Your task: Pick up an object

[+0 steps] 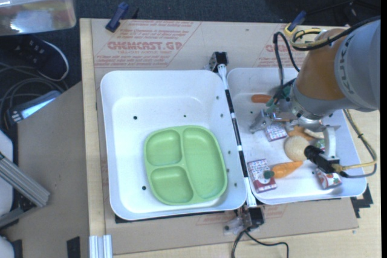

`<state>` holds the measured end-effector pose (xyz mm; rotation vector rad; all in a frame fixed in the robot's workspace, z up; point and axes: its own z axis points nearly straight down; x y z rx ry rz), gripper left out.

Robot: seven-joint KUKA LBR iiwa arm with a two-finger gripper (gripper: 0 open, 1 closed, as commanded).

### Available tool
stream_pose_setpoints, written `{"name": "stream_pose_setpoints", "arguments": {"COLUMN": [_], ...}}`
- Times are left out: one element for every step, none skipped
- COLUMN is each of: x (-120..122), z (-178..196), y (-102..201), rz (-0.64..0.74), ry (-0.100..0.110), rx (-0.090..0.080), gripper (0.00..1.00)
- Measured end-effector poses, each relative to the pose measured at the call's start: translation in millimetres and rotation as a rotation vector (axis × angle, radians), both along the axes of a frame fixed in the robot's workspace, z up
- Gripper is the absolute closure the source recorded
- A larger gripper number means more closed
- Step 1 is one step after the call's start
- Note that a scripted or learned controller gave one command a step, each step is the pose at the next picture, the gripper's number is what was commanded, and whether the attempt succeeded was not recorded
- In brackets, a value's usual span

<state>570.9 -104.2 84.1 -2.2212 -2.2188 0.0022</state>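
We've got the gripper (273,121) down low in the right bin (357,187), and honestly we can't tell how it's set or whether it has anything, since the arm's wrist covers most of it. Candidates for the pick sit all around it: a small patterned card (275,132) touching its underside, a rounded beige potato-looking piece (294,148) just past that, an orange toy carrot (284,170) further toward the near rim, a printed little box (261,173) beside the carrot, and a thin orange stick (261,98) on the far side. Our worry is the clutter: smooth rounded plastic could squirt out sideways, and the flat card gives nothing to pinch. The glossy green divided plate (183,165) sits well off in the left bin (115,106).
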Motion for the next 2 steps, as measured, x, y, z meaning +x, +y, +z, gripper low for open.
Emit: {"name": "stream_pose_setpoints", "arguments": {"x": [1,12], "z": [10,101], "y": [1,65], "rz": [0.000,0.002], "ry": [-0.002,-0.004], "rx": [0.000,0.000], "gripper": [1.00,1.00]}}
